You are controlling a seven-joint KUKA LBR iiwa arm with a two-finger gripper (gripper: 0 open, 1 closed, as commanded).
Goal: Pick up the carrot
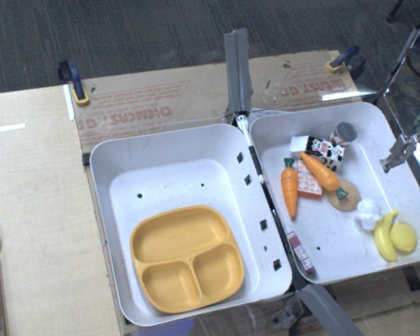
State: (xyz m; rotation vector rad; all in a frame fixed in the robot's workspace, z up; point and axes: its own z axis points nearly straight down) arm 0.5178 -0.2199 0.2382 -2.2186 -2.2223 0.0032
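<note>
The carrot (291,187) lies in the right bin (408,171), near its left wall, beside a second carrot (320,172). The claw (399,154) sits at the bin's right rim; its grip state cannot be told.

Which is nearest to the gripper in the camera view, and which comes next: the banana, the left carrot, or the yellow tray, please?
Measured from the gripper at the right bin's right edge:
1. Banana, right bin's front right.
2. Left carrot, right bin's left part.
3. Yellow tray, left bin.
</note>
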